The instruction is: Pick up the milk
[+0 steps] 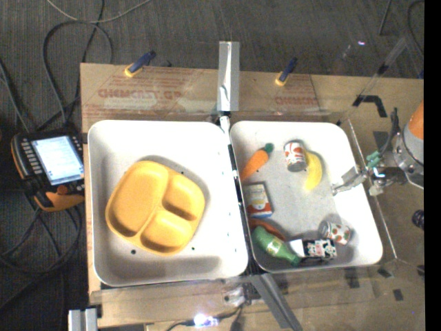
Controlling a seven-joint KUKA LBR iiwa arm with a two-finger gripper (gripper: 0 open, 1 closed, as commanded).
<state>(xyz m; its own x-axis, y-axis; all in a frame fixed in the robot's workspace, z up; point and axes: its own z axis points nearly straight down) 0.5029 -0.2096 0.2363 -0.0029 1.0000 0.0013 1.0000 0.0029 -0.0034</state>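
Milk first: the likeliest candidate is the small black-and-white cow-patterned carton (318,249), lying on its side at the near edge of the right bin (358,150), though it is small in the camera view and its label cannot be read. It sits just beside the green bottle (274,245) on its left and near a crumpled red-and-white can (337,232) on its right, so the approach looks crowded. A carton like that should be light and fairly stiff but crushable, with smooth printed sides that could slip; the safest hold looks to be across its narrow flat faces, squeezed gently. Further out, an orange-and-white box (258,198) lies in the middle-left of that bin, a carrot (254,161) toward the far left, and a red can (295,154) touches a banana (313,170) at the far side. The left bin (96,185) carries a yellow divided tray (156,205). Over at the right rim hangs the gripper (344,183), well apart from the carton and holding nothing; its two fingers blur into one pale sliver, so whether they stand apart or together cannot be told. The arm's wrist (400,164) is cut off at the right edge.
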